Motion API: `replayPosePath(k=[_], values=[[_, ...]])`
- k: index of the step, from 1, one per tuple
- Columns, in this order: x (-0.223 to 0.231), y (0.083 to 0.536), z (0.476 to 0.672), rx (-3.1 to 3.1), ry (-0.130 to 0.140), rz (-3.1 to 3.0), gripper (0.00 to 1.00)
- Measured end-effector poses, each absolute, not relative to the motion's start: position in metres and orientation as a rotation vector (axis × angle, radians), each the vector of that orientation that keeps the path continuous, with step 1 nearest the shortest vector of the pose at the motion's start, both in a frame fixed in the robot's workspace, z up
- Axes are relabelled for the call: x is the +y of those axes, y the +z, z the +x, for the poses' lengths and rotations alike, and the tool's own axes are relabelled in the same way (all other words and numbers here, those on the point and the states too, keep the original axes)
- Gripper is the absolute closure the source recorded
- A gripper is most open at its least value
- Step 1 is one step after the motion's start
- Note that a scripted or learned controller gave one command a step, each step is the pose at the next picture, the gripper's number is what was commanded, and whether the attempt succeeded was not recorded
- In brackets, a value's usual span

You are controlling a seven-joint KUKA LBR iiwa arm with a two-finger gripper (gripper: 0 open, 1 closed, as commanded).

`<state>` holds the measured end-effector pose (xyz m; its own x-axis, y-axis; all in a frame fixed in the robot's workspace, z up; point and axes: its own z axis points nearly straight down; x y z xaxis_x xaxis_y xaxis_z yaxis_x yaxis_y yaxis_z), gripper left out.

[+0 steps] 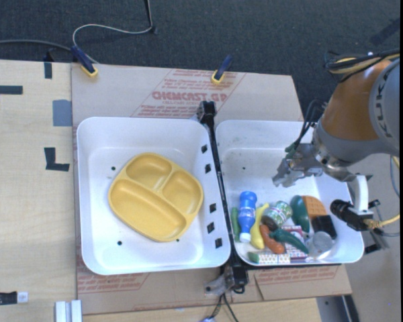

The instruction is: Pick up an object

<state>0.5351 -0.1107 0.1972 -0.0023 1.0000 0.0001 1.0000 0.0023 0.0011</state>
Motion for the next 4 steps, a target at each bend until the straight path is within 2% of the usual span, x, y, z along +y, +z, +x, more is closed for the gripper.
replayPosePath(k=[1, 2, 3, 4], values=[[-0.111, 0.197, 0.535, 2.224, -0.001, 2.220, 0.00], [-0.139, 0.085, 0.499, 2.222, 0.000, 2.222, 0.00], [-0.139, 0.095, 0.500, 2.221, 0.002, 2.220, 1.00], [-0.100, 0.223, 0.484, 2.222, 0.000, 2.219, 1.00]])
